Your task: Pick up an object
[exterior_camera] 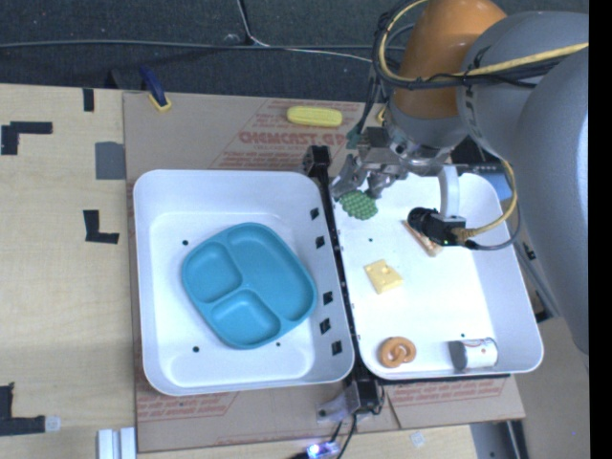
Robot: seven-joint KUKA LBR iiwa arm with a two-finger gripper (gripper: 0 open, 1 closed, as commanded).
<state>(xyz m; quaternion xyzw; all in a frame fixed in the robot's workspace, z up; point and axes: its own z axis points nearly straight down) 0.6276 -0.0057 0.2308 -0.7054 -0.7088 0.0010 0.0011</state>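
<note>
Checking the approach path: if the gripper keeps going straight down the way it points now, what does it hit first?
Most likely the green textured object: the gripper sits right above it, at the right bin's upper left corner. Depth is unclear from this slanted view, so they may already touch.

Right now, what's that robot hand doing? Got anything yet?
Hand over right bin's far left corner. Green object right at its fingertips; grip unconfirmed. Cheese wedge, pretzel lying loose nearby.

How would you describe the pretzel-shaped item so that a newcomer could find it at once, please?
Start at the right-hand white bin, the one the arm reaches over. Along its near edge lies a small brown pretzel, left of a grey-and-white cylinder. It is the bin's one looped, golden-brown piece; the yellow cheese wedge above it is flat and pale.
</note>
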